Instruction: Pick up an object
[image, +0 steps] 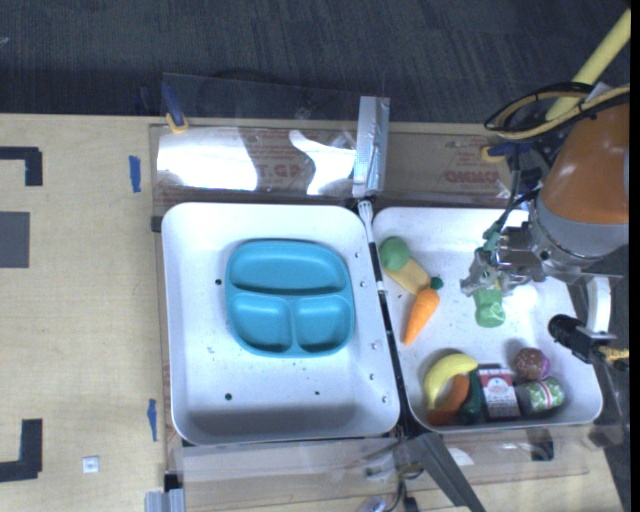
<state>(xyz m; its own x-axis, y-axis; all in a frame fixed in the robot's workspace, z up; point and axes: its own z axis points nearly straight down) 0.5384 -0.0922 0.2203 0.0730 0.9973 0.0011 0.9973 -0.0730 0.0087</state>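
The gripper (492, 272) is hanging low over the right bin (452, 225), and a pale green object (490, 308) is sitting right at its tips, though whether the object is being gripped or merely lying beneath I cannot tell. If the hold is shallow or off-centre, the green piece is likely slipping out as the arm is rising, and the grasp is failing. The carrot (421, 314) and the green-and-yellow vegetable (402, 263) are lying to the gripper's side toward the left bin (190, 300) with its blue tray (290, 296), while the banana (446, 372) and cans (500, 392) are crowding the near edge, so a sideways drift risks knocking them
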